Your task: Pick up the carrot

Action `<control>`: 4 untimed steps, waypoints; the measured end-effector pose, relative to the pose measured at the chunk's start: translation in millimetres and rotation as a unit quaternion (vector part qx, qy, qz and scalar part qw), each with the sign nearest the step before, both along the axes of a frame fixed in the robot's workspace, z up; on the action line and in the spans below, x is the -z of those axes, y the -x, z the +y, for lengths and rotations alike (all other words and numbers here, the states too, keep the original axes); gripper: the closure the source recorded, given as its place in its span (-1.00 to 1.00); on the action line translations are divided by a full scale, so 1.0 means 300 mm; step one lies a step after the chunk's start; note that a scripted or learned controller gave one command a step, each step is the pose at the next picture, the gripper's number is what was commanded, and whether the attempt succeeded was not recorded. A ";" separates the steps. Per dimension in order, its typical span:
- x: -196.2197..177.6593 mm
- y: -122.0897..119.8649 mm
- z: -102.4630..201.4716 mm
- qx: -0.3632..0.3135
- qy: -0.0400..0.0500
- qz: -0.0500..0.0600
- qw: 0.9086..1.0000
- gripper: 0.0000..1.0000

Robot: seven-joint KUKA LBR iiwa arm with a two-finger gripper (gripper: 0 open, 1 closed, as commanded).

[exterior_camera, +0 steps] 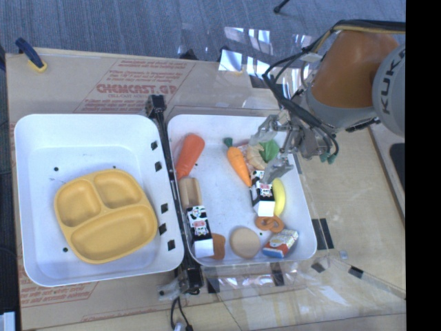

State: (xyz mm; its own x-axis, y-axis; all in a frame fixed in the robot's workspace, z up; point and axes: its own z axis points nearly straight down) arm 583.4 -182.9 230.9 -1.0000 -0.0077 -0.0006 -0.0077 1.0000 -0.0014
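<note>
Camera view, jaws [271, 147] open, hovering near carrot [238, 165], right bin [303, 216]

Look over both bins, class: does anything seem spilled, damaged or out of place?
Nothing stands out. The toy foods, including the carrot, lie loose in the right bin, and the yellow tray sits flat in the left bin.

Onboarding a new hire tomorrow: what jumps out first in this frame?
The yellow divided plate sits alone in the left bin. The right bin is crowded with toy food: a small carrot near the middle, a bigger orange carrot-like piece by the left wall, a banana and an egg. The gripper hangs over that bin's upper right corner, just right of the carrot.
</note>
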 end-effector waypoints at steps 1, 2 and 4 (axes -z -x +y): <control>0.471 -0.048 0.078 0.050 -0.002 0.001 0.999 -1.00; 0.426 -0.056 0.082 0.045 0.000 -0.002 0.999 1.00; 0.466 -0.195 0.140 -0.059 -0.001 0.000 0.998 1.00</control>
